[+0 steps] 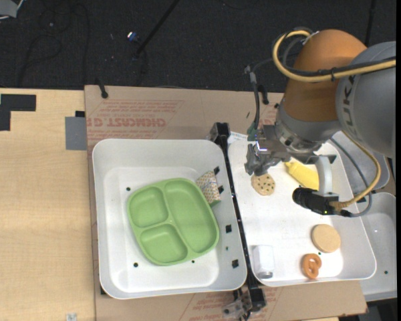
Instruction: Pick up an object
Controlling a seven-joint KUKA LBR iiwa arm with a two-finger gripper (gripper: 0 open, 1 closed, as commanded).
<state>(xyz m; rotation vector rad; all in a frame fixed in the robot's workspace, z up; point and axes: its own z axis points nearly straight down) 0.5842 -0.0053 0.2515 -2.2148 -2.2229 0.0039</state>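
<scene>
Desk (33, 199) carries two white bins. Jaws (257, 160) are placed just above the cookie (263, 184) in the right bin (361, 263); their opening cannot be told. Banana (303, 173) is partly hidden by the arm.

We saw a robotics lab: 2 white bins (120, 159) on cardboard (154, 112), loose cables (80, 5) on the far dark floor.

green tray (172, 221): smooth matt plastic | bins (113, 179): glossy white plastic | bench (33, 212): pale wood-grain
</scene>
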